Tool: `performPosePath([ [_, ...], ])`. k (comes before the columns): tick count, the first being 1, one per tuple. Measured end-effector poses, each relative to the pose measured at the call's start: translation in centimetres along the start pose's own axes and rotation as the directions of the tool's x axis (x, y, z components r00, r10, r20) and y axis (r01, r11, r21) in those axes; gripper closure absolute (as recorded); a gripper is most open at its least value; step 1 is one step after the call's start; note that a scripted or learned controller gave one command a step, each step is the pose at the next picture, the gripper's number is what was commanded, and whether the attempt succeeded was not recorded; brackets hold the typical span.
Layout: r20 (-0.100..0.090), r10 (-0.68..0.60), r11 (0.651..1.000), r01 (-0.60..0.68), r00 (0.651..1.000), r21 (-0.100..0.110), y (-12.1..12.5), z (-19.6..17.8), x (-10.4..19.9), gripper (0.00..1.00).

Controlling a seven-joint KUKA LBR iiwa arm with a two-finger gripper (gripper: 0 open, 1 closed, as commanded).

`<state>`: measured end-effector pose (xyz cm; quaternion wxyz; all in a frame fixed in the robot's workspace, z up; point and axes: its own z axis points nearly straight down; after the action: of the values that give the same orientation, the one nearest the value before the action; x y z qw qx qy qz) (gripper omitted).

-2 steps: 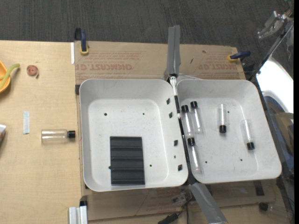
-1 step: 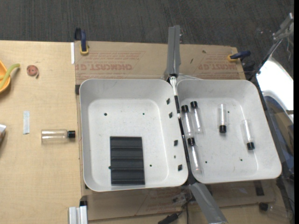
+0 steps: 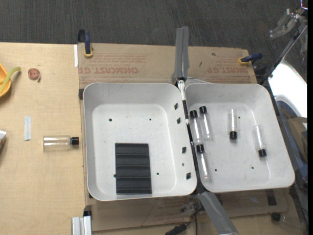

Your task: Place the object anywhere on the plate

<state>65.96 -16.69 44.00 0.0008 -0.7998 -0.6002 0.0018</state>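
We see five clear tubes [image 3: 233, 125] lying in the right bin [image 3: 274, 106]; the dark plate [image 3: 132, 168] sits at six o'clock in the left bin [image 3: 98, 102]. Jaws: we cannot tell. Picking comes next.

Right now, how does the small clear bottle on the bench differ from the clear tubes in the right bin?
The bottle is short and wide; the tubes are long and thin. The bottle lies on the wooden bench, pointing sideways; the tubes lie in the right bin, pointing roughly up and down the view. The bottle lies alone; there are several tubes. Both are clear, have a black cap and lie flat.
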Motion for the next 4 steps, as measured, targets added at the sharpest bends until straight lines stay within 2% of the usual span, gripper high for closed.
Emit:
performPosePath([
  [1, 0.000, -0.195, 0.981, 0.195, 0.981, -0.002, -2.0, -0.1, -5.7, 0.00],
  [2, 0.000, 0.207, 0.978, -0.207, 0.978, 0.000, -0.3, 0.0, 1.0, 0.00],
  [3, 0.000, -0.029, 1.000, 0.029, 1.000, 0.000, -0.2, 0.1, -4.8, 0.00],
  [4, 0.000, 0.115, 0.993, -0.115, 0.993, 0.001, -0.9, 0.0, 3.0, 0.00],
])
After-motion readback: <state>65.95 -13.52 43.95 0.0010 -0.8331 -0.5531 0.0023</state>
